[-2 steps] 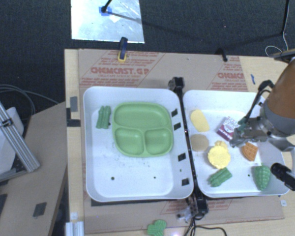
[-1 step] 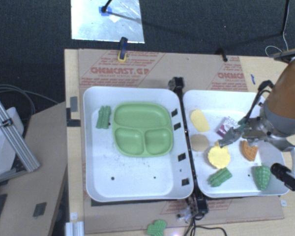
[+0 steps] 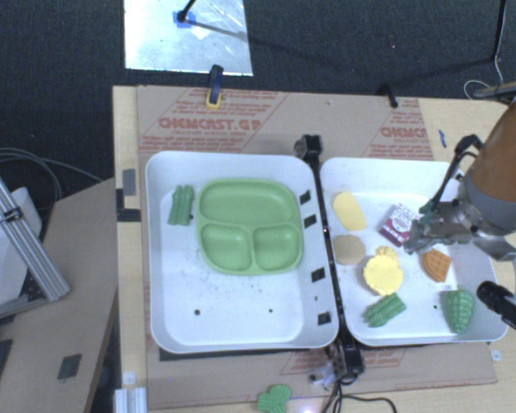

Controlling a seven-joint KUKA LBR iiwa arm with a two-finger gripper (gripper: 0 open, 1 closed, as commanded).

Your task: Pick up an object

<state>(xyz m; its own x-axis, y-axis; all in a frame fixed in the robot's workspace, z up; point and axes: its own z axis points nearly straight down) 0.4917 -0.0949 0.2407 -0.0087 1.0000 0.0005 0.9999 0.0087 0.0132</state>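
White bins are seen side by side; the gripper [image 3: 419,233] is poised low in the right bin [image 3: 413,172], beside a pink packet [image 3: 397,223]. Nothing is seen lifted, and the jaws' spread cannot be told.

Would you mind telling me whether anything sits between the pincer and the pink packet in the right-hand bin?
Nothing visible does. The pincer hangs right beside the pink packet, with no other item between them. The yellow round piece and the orange piece lie nearer the camera, off that line.

Arm [image 3: 507,170] cut off at right edge; pincer [image 3: 423,235] fingers blurred.
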